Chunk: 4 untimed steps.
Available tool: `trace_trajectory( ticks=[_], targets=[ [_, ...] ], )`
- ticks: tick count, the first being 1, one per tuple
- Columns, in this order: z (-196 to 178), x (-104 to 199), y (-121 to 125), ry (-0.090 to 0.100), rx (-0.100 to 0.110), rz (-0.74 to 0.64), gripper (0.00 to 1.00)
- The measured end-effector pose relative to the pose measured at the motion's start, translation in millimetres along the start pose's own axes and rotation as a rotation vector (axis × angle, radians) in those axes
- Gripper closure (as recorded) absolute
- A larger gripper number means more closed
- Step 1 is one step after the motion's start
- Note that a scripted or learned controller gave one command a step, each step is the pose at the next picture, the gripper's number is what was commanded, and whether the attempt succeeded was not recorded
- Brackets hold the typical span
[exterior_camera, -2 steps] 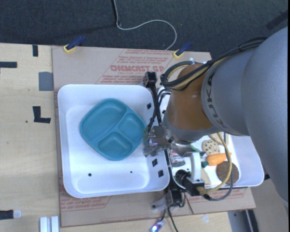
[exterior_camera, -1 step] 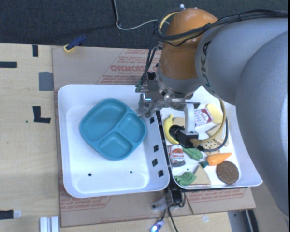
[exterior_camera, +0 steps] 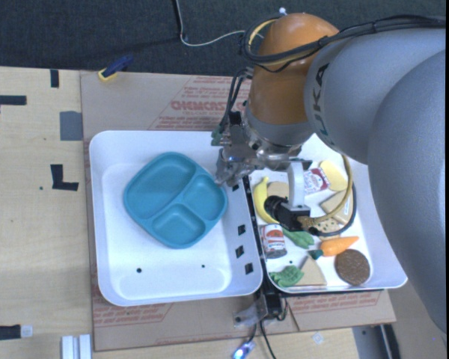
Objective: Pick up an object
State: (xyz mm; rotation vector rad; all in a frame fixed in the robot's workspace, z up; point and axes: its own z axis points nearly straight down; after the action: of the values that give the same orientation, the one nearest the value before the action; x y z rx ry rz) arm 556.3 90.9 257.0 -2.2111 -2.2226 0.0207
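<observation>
Camera view. Step in hand: approach/select, no grasp made yet. The arm comes in from the right, w/ the pincer low over the divide between the two bins, at the far-right corner of the blue tray. Pincer state: cannot tell; mechanism obscures it, nothing seen clamped.

Candidate objs:
- Blue tray: flat in the left bin, three compartments, turned diagonally; long axis runs near-left to far-right.
- Banana: right bin, just beside the divide; long axis runs far to near.
- Carrot: right bin, lying left-right, tip pointing right.
- Brown disc: near-right, flat.

Next move, judged: pick one obj, centre over it, align across its short axis, descend. The tray rim is thin, so slip risk is likely.
</observation>
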Motion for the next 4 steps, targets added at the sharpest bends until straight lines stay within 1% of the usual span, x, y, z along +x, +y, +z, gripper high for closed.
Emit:
trace_trajectory(
  ticks=[1,2,3,4],
  targets=[
    [0.2,-0.2,0.0,-0.001,0.000,0.001,0.00],
    [-6.0,0.5,-0.2,-0.003,0.008,-0.001,1.00],
    [-5.8,0.3,-0.1,-0.003,0.007,-0.001,0.00],
    [-204.4,57.4,-24.6,0.008,-0.025,-0.004,0.00]
  ],
)
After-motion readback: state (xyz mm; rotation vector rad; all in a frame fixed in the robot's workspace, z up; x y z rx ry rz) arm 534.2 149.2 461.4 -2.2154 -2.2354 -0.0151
